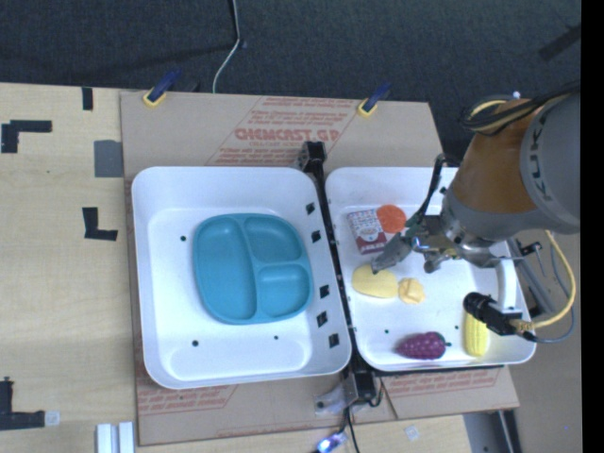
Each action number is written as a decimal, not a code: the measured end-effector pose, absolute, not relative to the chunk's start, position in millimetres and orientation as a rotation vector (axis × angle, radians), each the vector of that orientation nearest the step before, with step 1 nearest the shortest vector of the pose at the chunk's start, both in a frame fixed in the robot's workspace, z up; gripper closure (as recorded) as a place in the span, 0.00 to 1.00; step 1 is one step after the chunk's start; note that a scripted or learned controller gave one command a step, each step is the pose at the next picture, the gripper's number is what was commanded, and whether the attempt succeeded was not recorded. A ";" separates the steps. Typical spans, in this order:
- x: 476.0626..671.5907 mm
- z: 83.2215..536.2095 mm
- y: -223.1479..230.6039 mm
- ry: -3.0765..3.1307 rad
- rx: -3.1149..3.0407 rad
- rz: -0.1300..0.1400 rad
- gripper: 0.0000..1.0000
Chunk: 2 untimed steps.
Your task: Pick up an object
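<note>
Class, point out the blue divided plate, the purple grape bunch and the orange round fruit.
Blue divided plastic plate [251, 266], camera view, its centre ridge.
Purple toy grape bunch [421, 345], camera view, its middle.
Orange round toy fruit [392, 219], camera view, its top.

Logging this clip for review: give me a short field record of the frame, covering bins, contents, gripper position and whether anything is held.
left bin: holds a blue divided plate
right bin: red-and-white carton, orange-red round piece, pale yellow lemon-like piece, small yellow piece, purple grapes, yellow corn
gripper: over the right bin, above the lemon-like piece, beside the carton
held object: none seen between the fingers
arm: enters from the right
</note>
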<state>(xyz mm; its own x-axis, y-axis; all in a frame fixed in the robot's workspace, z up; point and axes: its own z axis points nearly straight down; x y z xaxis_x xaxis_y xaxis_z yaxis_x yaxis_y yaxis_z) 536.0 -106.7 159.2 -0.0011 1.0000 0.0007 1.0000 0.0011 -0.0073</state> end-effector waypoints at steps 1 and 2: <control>537.4 96.6 -102.0 -2.221 -2.217 0.005 0.00; 538.0 108.9 -101.5 -2.222 -2.216 0.003 1.00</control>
<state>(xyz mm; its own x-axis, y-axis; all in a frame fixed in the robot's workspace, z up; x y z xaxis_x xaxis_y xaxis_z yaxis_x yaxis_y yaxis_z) 538.0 -101.5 108.9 -0.0025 1.0000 0.0009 1.0000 0.0025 -0.0037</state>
